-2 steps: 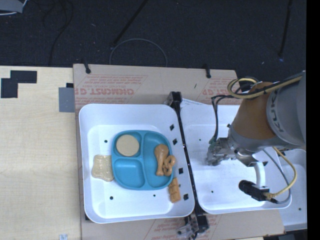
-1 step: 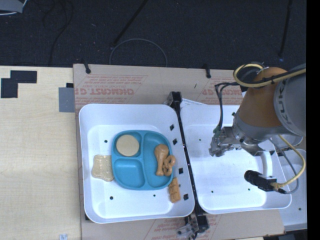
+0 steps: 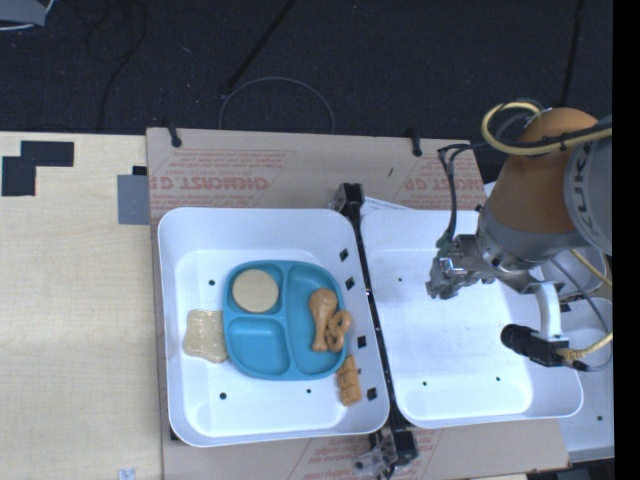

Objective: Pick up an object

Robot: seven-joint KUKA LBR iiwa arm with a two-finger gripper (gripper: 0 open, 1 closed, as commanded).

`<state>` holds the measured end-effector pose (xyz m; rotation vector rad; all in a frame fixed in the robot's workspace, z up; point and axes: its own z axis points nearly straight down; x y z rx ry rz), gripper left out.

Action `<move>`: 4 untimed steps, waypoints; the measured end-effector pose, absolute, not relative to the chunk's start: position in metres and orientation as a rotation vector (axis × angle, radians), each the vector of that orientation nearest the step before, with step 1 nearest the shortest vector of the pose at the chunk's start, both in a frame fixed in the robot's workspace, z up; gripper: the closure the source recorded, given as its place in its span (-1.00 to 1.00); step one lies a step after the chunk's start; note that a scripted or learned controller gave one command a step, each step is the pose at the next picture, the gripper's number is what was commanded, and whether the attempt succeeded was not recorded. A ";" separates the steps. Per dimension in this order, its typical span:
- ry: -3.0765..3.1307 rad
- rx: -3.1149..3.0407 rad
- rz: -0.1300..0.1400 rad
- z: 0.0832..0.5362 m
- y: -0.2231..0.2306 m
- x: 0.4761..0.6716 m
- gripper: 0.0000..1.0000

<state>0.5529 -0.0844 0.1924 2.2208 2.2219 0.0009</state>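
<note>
Mirrored red print on cardboard

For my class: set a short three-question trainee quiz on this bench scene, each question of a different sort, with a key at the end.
1. True or false: the hand is over the right bin.
2. Multiple choice: the round tan disc lies
A. on the bench outside the bins
B. in a compartment of the blue tray
C. in the right bin
3. Fill in: the blue tray sits in the ____ bin.

Key
1. True; the hand is above the right bin's upper left part.
2. B; the disc is in the tray's upper left compartment.
3. Left; the tray rests in the left bin, with a pale piece beside its left edge.
</note>
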 end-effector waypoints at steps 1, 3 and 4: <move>2.221 2.220 0.001 0.234 -0.086 0.553 1.00; 2.226 2.220 -0.003 0.227 0.015 0.584 1.00; 2.228 2.219 -0.002 0.216 0.065 0.605 1.00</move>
